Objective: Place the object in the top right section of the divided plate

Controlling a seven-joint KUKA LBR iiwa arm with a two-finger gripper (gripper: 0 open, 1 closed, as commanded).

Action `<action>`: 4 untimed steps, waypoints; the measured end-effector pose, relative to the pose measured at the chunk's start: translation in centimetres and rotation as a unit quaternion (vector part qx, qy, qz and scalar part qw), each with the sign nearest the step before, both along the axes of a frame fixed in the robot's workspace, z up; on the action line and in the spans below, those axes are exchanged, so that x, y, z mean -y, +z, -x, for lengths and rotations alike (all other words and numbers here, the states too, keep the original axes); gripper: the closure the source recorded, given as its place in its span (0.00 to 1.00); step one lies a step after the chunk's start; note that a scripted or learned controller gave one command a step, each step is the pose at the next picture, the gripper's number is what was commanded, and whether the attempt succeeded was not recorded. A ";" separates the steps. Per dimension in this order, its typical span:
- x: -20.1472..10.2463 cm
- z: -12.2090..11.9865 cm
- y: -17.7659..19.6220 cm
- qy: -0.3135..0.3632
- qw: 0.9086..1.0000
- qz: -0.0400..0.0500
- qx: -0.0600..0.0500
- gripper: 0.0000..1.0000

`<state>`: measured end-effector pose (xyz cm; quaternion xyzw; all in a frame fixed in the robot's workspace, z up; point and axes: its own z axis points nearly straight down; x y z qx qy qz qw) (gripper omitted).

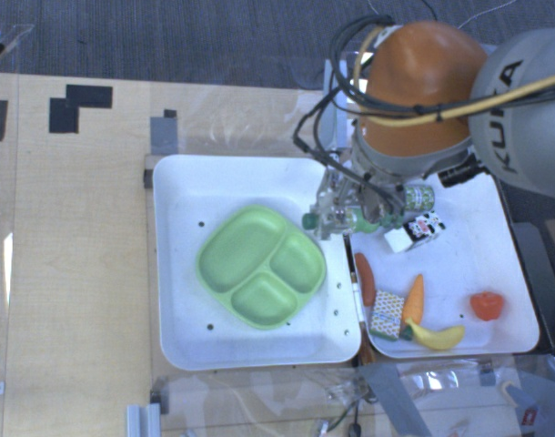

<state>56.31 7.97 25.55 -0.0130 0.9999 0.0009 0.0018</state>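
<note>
The gripper (pixel 337 215) hangs over the inner edge of the left bin (pixel 177 244), at about two o'clock from the green divided plate (pixel 262 267); whether it holds anything I cannot tell, as the wrist hardware clutters that spot. The plate's three sections lie bare. In the right bin (pixel 519 271) sit a sausage (pixel 366 280), carrot (pixel 413 299), banana (pixel 434 336), tomato (pixel 487 305), a patterned packet (pixel 387 314) and a small white carton (pixel 416 232), so the task's object is likely among them. Risk: a weak or absent grasp would leave nothing to release, or a release this far toward two o'clock would drop the item on the bin floor beside the plate rim.
</note>
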 end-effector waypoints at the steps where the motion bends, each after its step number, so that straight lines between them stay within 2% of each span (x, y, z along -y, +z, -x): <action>1: -2.7 6.1 6.1 0.159 0.987 0.000 0.002 1.00; 2: -2.8 6.4 10.2 0.245 0.970 0.000 0.002 1.00; 3: -1.3 6.5 -2.9 0.158 0.987 0.000 -0.001 1.00; 4: -7.9 2.6 -13.0 0.141 0.990 -0.001 0.003 1.00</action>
